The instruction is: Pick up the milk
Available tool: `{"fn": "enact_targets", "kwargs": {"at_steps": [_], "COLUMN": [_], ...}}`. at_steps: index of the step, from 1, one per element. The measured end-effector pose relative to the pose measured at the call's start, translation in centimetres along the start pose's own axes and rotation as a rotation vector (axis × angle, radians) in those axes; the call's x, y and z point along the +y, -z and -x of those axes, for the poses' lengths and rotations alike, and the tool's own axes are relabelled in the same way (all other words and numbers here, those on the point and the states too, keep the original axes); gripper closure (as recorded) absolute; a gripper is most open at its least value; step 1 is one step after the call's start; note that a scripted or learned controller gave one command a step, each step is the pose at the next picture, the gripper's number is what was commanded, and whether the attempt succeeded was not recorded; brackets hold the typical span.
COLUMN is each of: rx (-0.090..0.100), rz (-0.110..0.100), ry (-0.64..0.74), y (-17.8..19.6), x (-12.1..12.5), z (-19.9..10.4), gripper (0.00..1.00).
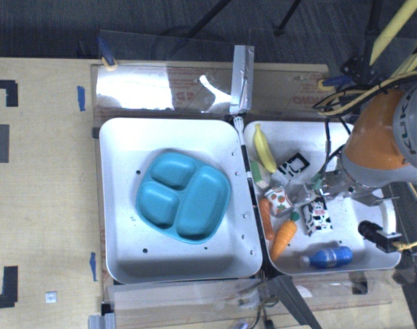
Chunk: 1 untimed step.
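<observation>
The gripper [311, 196] hangs low over the middle of the right bin [372, 266], its metal parts blurred among the toys, so I cannot tell how far it is open or whether it has hold of anything. The milk carton [318, 218], white with black cow patches, sits just below the gripper and seems to touch it. A small white box with red dots [279, 201] lies just left of the gripper, and a carrot [283, 237] lies below and to its left. A banana [264, 150] lies up and to the left, near the bin's top edge. A blue bottle [330, 257] lies on its side well below the gripper. Far to the left, the other bin [119, 238] holds a blue divided plate [183, 195].
</observation>
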<state>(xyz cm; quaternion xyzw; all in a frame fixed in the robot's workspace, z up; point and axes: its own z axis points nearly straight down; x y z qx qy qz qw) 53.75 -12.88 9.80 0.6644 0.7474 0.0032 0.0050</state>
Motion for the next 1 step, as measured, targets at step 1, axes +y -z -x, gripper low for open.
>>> {"fn": "enact_targets", "kwargs": {"at_steps": [1], "rx": [0.004], "rz": [-0.011], "ry": [0.080], "y": [10.57], "x": [-1.28], "z": [-8.18], "gripper": [1.00]}}
